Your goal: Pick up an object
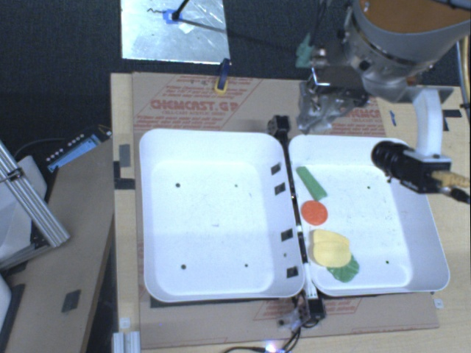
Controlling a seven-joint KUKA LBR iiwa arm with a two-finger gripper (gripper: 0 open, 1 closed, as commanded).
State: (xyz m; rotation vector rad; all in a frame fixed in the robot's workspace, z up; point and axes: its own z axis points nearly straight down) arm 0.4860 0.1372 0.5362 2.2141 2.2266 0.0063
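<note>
- Cardboard sheet (193,103) w/ red print, lying on counter (77,219).
- Shiny foil square (174,19) just behind cardboard.
- Yellow clip (221,87) on cardboard's back edge.
- Aluminium rail (29,201) well left of cardboard.

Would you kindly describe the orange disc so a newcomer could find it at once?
Look in the right-hand white bin, along its left wall by the divider. The orange disc lies there between a green strip above it and a yellow piece below. It is the only round, orange thing there.
</note>
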